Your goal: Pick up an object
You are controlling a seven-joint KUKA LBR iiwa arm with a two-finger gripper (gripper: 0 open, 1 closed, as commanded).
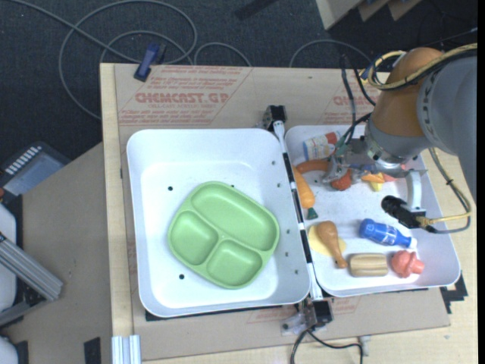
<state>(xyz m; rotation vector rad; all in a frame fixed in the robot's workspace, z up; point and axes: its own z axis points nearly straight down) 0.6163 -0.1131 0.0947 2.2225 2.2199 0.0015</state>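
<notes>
My gripper (338,170) is low in the back part of the right bin (443,237), reaching in from the right. A small red object (342,181) lies right beneath its tip, and I cannot see whether the two touch. Close around it are a white bottle with an orange band (321,145), an orange carrot-like piece (305,191) by the bin's left wall, and a yellow piece (373,177). Nearer the front lie a tan drumstick (329,238), a blue bottle (385,233), a tan bread roll (367,264) and a red-pink toy (407,263).
The left bin (151,165) holds a green divided plate (223,234). A black cable end (400,209) hangs over the right bin's middle. The arm's wrist (398,120) covers the right bin's far corner. Cardboard lies under both bins.
</notes>
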